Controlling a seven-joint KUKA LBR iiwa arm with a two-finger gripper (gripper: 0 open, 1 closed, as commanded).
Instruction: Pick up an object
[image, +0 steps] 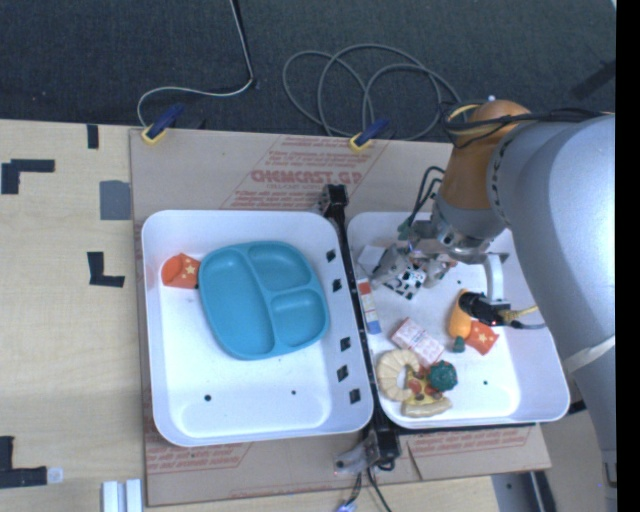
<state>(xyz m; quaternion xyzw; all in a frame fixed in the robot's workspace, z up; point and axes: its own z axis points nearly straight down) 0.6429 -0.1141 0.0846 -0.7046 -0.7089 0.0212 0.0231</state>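
Several small things lie in the right bin (530, 400), and the gripper (415, 268) hangs low over that bin's upper left part, reached in from the right on the grey arm (560, 190) with its orange band (475, 165). Directly under and just beside the gripper sits a small black-and-white spotted toy (408, 283), and this looks like the nearest thing to take. It lies a touch below and to the left of the gripper's tip, so close that I cannot say whether they touch. The rig rule forbids guessing here: how the gripper stands, parted or closed, cannot be told from this slant, and nothing is plainly held.

The toy's long axis seems to run slantwise, from lower left to upper right, though it is small and partly hidden by the gripper. If so, the closing line should cross that slant.

Further from the gripper, below and to its right, lie an orange toy (465, 315) with a red piece (482, 340); below it a pink packet (415, 340); lower yet a round cracker-like piece (398, 372) and a green lump (442, 376). Well to the gripper's left, in the other bin (240, 420), rest a blue divided plate (265, 298) and an orange block (180, 270).

My judgement: the coming move is a short straight descent, hardly any sideways travel.
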